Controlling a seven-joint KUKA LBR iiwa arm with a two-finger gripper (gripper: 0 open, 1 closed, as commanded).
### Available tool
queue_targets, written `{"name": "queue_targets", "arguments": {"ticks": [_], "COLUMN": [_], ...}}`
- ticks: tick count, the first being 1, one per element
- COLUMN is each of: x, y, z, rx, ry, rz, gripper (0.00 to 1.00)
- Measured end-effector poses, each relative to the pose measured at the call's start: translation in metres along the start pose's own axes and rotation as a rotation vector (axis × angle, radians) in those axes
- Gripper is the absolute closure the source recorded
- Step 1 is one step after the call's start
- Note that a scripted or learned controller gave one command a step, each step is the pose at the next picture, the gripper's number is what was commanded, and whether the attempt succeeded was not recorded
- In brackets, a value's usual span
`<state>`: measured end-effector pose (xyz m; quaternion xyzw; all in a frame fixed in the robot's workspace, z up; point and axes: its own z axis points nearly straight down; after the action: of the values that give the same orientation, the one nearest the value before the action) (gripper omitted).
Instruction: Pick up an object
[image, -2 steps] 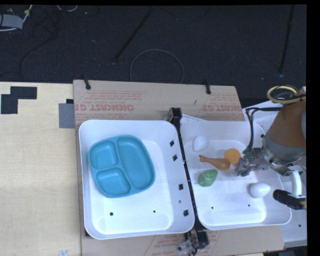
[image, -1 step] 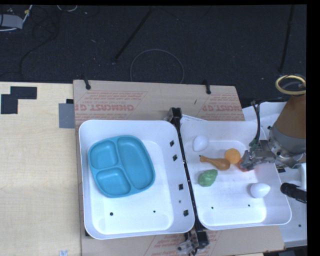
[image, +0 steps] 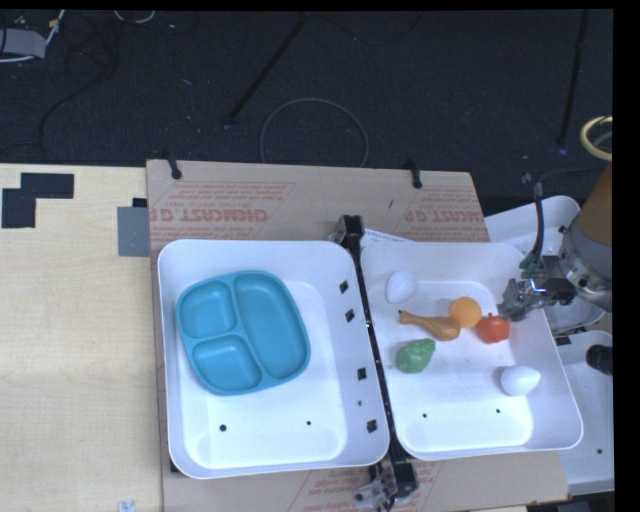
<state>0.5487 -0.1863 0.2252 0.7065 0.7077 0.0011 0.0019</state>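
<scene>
Front rim: right bin (image: 480, 445), its near wall closest to the camera.
Pincer: gripper (image: 518, 297) over the right bin's right edge; open or closed, I cannot tell.
Tomato: red tomato (image: 492, 328) just left of and below the gripper; contact cannot be told.
Orange: small orange fruit (image: 465, 311) touching the tomato's left side.
Drumstick: brown chicken-leg toy (image: 430, 323) left of the orange.
Eggs: white egg (image: 519, 379) near the front right; second egg (image: 400, 287) near the back left.
Green: lumpy green vegetable (image: 415, 354) under the drumstick.
Left bin: left bin (image: 260, 440) holding a blue divided plate (image: 242, 330).
</scene>
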Motion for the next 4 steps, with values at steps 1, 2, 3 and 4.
{"name": "queue_targets", "arguments": {"ticks": [1,2,3,4], "x": [-0.001,0.055,0.102,0.154], "y": [0.001,0.018,0.04,0.059], "z": [-0.023,-0.01,-0.01,-0.002], "rx": [0.003,0.008,0.005,0.006], "ry": [0.001,0.004,0.001,0.003], "rz": [0.0,-0.003,-0.002,-0.003], "gripper": [1.0,1.0,1.0,1.0]}}
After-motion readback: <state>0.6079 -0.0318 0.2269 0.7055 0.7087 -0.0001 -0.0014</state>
